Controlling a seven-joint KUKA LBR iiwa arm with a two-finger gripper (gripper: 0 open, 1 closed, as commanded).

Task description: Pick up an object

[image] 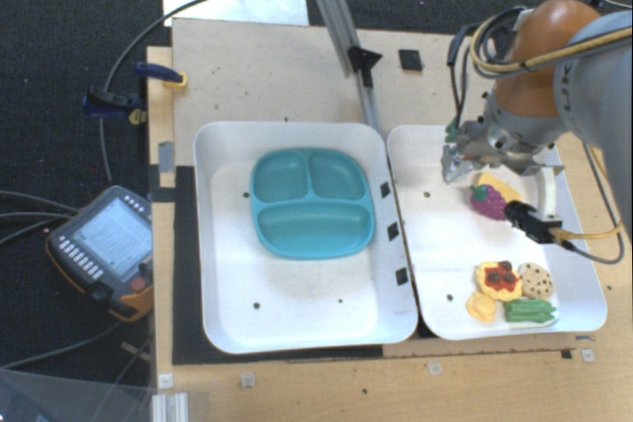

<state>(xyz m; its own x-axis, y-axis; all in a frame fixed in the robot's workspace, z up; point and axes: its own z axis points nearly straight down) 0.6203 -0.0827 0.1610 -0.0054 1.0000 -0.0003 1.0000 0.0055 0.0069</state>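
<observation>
- Dark carpet surrounds a tan bench that bears two white bins side by side.
- Whether the gripper is open or closed, I cannot tell; it hangs low over the right bin, at that bin's far end, with nothing visibly held.
- Purple grapes lie just beside the gripper, on its near-right side, with a yellow piece touching them.
- Farther toward the right bin's near end sits a cluster: a flower-shaped toy, a cookie, a green pod and a small yellow lump.
- A teal divided plate rests in the left bin.
- A pendant lies on the carpet left of the bench.
</observation>
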